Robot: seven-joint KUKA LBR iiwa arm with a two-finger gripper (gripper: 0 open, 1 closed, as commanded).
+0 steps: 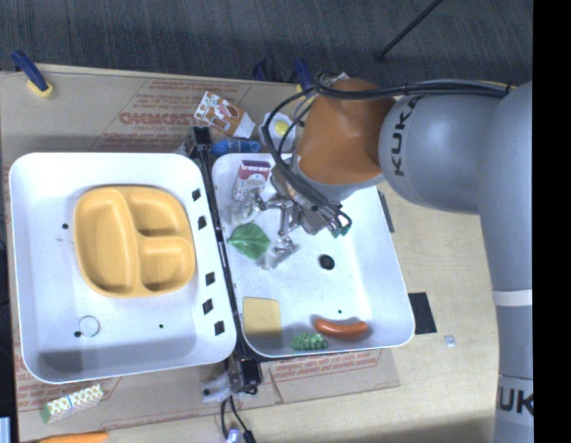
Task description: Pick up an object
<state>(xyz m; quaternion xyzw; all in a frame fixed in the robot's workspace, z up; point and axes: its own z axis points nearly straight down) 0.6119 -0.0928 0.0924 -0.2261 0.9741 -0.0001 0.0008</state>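
Green leaf-shaped object [250, 240] lies flat beside the fingers [283, 244].

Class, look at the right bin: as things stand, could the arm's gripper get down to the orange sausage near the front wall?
Probably yes. The sausage lies uncovered in the right bin, apart from the yellow block. The gripper hangs further back, above the green leaf. The near wall might crowd it.

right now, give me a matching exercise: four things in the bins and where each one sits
Things:
1. yellow tray
2. green leaf
3. orange sausage
4. tan square

Places:
A. right bin, near the front edge, toward the right
B. middle of the left bin
C. right bin, front left part
D. right bin, just left of the tool

Pairs: 1-B, 2-D, 3-A, 4-C
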